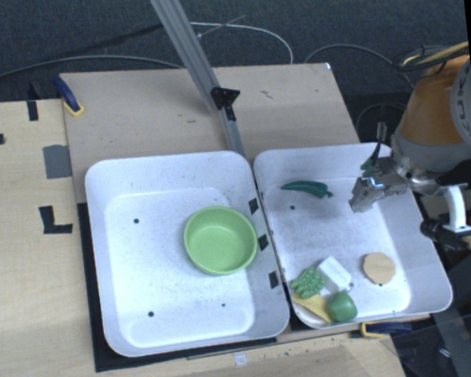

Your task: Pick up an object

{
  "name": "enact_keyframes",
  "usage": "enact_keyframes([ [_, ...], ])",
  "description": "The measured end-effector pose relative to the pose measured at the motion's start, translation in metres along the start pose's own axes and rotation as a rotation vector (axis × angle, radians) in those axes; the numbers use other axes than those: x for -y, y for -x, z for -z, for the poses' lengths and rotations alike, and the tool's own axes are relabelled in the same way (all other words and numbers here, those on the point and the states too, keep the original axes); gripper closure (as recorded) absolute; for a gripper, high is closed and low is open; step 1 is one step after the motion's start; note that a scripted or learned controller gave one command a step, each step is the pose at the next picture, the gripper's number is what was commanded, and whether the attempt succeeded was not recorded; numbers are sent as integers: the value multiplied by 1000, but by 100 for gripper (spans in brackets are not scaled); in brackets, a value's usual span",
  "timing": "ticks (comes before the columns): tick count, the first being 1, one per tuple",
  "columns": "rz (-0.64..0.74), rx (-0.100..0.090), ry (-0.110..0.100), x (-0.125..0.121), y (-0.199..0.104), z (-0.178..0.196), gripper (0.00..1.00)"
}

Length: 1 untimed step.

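Arm position: KUKA arm enters from the right, with its gripper point(364, 201) low over the upper right part of the right bin point(415, 243).
Gripper state: cannot be determined at this resolution; nothing is visibly held.
Left bin contents: left bin point(118, 197) holds one green bowl point(219, 240), upright, near its right side.
Right bin contents: dark green pepper-shaped item point(306, 188) lies near the top, left of the gripper and apart from it. Tan round disc point(379, 268) lies below the gripper, well clear of its neighbours. Crowded in the lower left corner, touching or nearly so: ridged green piece point(308, 282), white block point(335, 273), green ball point(342, 307) and a yellow piece point(313, 308).
Candidate target: pepper-shaped item or tan disc, judged the nearest and least obstructed.
Handling, pepper-shaped item: likely light, stiff toy plastic, smooth and possibly slippery; best taken across its narrow width at mid-length.
Handling, tan disc: likely light and rigid, lying low and flat; fingers would need to straddle its edges close to the bin floor.
Risk: the corner cluster invites a double pick or a nudge instead of a grasp.
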State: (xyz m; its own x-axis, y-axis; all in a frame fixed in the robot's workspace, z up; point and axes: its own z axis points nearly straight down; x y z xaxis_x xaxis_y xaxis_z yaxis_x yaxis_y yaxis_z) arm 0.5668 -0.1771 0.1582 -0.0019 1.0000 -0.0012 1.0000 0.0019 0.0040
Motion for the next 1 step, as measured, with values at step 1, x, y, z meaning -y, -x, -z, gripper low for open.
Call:
enact_keyframes([
  [1,0,1,1,-7,6,60,100],
])
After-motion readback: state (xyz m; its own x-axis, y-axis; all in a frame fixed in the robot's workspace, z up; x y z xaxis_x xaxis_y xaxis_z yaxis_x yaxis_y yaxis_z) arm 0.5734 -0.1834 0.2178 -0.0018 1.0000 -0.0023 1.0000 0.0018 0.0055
